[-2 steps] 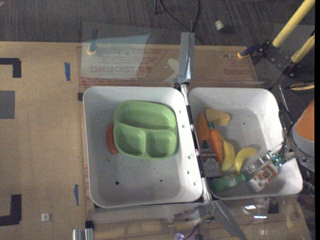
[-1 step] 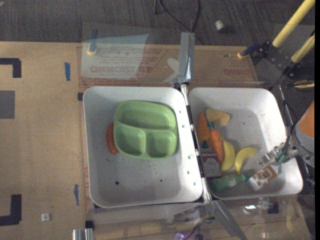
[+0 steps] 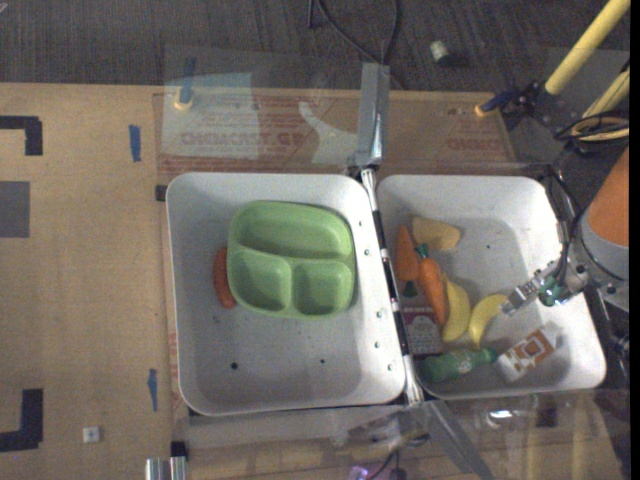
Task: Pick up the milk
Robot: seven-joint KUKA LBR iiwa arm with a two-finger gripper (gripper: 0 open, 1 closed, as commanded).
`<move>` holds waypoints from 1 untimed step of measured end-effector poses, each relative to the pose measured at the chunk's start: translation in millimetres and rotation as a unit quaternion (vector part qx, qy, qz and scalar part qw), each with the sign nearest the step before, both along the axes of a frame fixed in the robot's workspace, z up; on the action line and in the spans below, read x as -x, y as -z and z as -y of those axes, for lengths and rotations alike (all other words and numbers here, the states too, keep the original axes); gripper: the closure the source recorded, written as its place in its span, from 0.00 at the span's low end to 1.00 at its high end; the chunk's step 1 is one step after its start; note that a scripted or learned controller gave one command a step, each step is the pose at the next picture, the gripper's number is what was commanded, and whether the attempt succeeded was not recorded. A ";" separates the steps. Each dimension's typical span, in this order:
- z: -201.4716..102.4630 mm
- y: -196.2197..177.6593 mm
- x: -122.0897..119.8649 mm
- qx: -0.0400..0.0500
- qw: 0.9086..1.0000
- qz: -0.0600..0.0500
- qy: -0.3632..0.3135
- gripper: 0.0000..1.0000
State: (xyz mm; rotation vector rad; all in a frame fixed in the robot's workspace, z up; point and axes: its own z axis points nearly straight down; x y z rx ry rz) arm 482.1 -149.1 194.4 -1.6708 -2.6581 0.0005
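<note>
Grey arm w/ orange band, small metallic end effector

Robotics laboratory test cell. Indicators: a plywood bench carrying black corner markers and blue tape tabs along its left edge; two white bins fixed side by side; a clear acrylic panel at the far edge; loose cable on grey carpet beyond
</note>
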 end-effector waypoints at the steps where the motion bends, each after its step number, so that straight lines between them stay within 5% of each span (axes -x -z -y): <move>1: -12.1 -32.2 -0.7 0.001 0.991 0.002 -0.134 1.00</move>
